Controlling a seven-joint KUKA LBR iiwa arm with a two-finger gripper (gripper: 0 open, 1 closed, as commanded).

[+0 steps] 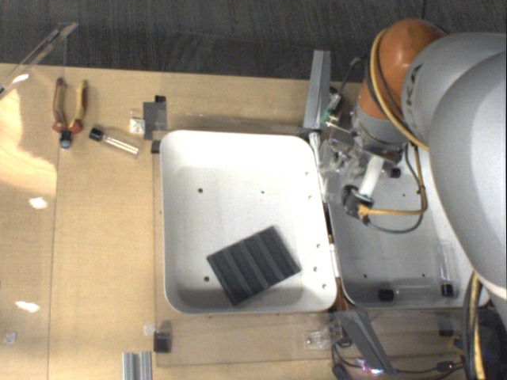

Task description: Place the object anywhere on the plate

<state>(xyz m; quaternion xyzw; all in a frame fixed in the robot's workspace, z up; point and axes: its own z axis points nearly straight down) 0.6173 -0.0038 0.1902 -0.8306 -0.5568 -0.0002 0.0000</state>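
Nearest the lens is the arm, grey and bulky with its orange band, reaching in from the right. Its claw hangs over the far left corner of the right bin, just beside the wall it shares with the left bin. From this angle I cannot tell whether the claw is apart or together, and I see nothing clearly held in it.

One loose thing lies in the bins: a dark ribbed slab. It lies flat and askew on the near part of the left bin's floor, right of centre, close to the near wall. I take it to be the task's thing. Whether it is the object to carry or the plate to set something on, I cannot say from here.

The step in hand looks like an approach, with little of the task done. To do it well, the claw should rise clear of the shared wall before crossing left, then come nearward until it is above the slab's middle. The wrist should turn to match the slab's skew, so that the grip falls across its narrow width. A straight descent would suit, since the near wall leaves little room on that side.

Pliers and a small vial lie on the worktop at far left, well apart from all this.
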